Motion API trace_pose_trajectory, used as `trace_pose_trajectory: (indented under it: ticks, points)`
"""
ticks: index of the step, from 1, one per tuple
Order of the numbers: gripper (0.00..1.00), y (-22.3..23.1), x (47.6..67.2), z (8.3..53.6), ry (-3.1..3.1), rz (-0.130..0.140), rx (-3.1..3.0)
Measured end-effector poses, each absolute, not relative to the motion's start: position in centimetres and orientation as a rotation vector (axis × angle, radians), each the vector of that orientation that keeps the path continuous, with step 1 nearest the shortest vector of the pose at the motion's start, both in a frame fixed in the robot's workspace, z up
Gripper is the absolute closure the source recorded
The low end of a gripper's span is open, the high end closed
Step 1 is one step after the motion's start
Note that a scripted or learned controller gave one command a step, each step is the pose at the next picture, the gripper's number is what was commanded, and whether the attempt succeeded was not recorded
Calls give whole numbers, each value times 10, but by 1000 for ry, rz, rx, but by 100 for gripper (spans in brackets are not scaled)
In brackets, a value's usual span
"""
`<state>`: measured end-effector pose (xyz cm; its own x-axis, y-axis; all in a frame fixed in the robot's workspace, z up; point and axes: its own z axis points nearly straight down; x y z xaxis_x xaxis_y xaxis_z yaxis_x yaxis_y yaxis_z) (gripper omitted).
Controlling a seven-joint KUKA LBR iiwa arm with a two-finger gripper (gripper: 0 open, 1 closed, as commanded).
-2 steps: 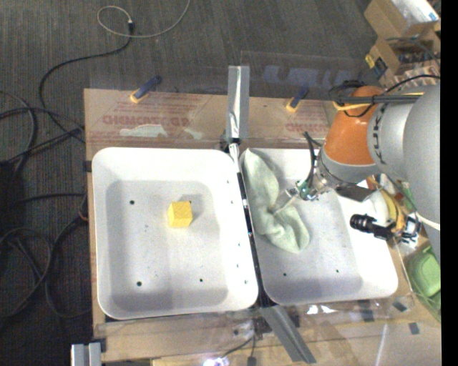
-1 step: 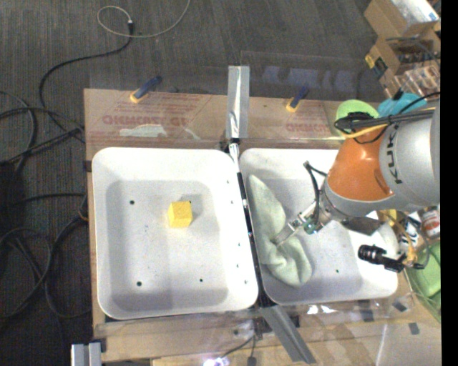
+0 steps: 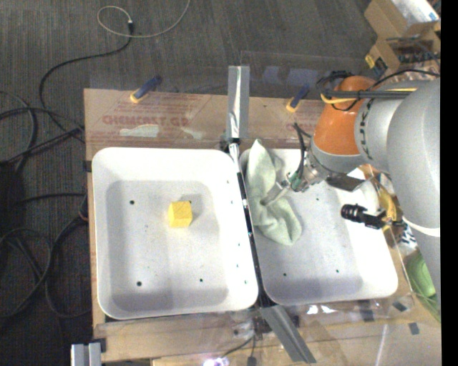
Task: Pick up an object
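Jaws (image 3: 270, 198) pressed into cloth (image 3: 275, 207), at 9 o'clock in right bin (image 3: 336, 286); grip unclear. Best pinching 1 thick fold, then lifting straight, clear of the rim.

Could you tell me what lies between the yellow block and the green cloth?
In the camera view, bare bin floor, then the two bins' adjoining rims, separate the yellow block from the green cloth; nothing else lies between.

left bin (image 3: 100, 214): white, shallow | right bin (image 3: 336, 279): touching its right rim | metal post (image 3: 237, 100): behind the shared rims | brown board (image 3: 164, 118): beneath, behind | clamp (image 3: 145, 88): on board, behind | cable (image 3: 122, 21): floor, far behind | box (image 3: 401, 21): probably cardboard, far behind-right
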<state>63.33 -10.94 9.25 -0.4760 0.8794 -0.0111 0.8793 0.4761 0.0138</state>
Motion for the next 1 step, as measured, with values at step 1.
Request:
trace_pose_trajectory:
  ticks: [1]
  points:
    - [0, -108, 593, 93, 2678, 6, 1606]
